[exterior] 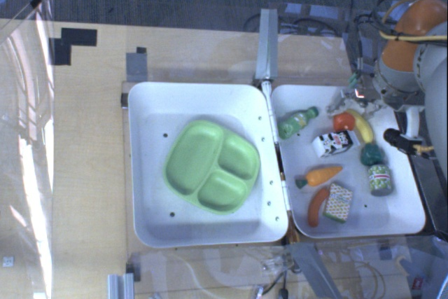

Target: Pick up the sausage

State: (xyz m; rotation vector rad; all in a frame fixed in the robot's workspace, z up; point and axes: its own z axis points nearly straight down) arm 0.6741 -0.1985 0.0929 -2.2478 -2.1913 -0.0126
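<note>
The sausage (317, 207) is a short reddish-brown link lying near the front edge of the right bin (402, 220). A small patterned box (339, 203) lies against its right side, and a carrot (322, 176) lies just behind it. My gripper (353, 103) hangs over the back of the right bin, above a red tomato (344, 121) and a banana (363, 128). Its fingers look spread open with nothing between them. It is far from the sausage, most of the bin's depth away.
The right bin also holds a green bottle (297, 121), a black-and-white carton (332, 143), a dark green piece (372, 154) and a small can (379, 179). The left bin (147, 220) holds a green divided plate (212, 166). A metal divider (266, 52) stands between the bins.
</note>
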